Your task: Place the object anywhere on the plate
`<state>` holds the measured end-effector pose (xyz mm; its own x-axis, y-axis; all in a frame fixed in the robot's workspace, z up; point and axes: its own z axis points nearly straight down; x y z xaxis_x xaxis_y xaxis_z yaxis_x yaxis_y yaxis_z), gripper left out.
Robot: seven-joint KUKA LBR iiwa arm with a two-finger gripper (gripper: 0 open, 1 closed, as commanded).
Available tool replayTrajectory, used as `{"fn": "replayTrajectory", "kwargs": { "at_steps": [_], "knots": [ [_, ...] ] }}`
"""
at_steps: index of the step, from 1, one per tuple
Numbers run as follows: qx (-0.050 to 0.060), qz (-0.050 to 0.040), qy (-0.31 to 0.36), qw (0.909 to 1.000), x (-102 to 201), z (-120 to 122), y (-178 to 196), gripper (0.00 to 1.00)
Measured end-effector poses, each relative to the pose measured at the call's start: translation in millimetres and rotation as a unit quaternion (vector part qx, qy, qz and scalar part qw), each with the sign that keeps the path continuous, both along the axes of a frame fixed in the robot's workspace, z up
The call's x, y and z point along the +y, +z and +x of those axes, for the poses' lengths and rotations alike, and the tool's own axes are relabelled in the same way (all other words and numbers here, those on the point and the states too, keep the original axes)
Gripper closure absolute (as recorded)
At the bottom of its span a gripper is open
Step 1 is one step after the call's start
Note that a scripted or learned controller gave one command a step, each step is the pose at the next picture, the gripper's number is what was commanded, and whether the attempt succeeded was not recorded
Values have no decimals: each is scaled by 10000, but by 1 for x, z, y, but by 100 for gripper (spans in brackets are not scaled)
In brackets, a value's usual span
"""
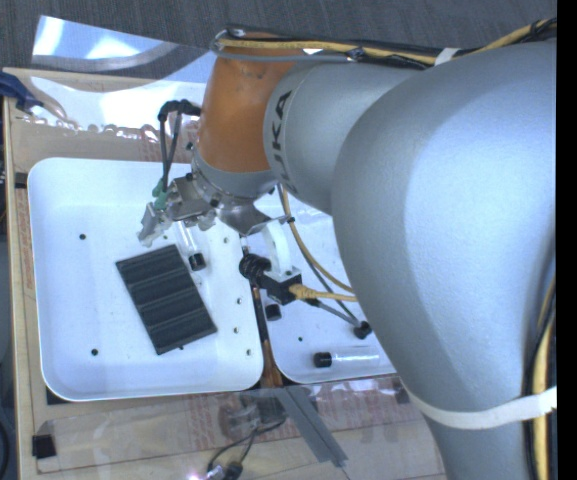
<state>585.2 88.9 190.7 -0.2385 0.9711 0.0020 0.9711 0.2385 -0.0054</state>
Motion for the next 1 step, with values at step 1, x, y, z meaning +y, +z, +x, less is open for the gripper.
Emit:
{"fn": "replayTrajectory", "kwargs": {
  "at_steps": [1],
  "knots": [
    [-10, -9, -685, 9976, 79, 13, -43, 0]
  ]
}}
